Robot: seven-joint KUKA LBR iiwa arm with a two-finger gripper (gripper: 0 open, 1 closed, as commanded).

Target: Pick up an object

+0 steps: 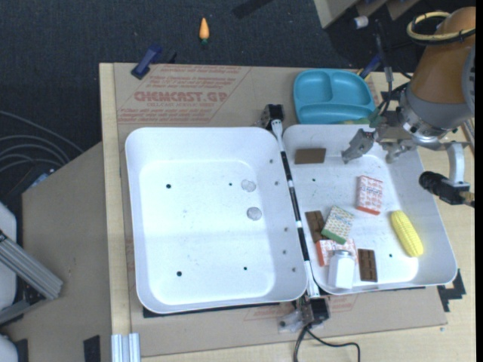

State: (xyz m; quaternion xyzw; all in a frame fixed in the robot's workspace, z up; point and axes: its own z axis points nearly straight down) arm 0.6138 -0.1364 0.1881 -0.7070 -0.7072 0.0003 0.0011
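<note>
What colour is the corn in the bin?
The corn is yellow, seen clearly in the camera view, in the right bin.

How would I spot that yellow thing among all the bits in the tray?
Look at the right-hand white bin, the one crowded with small packets. Go to its right side, just below the red-and-white box. The toy corn cob lies there at a slant, alone: the one bright yellow, ridged, rounded item among flat packets.
</note>
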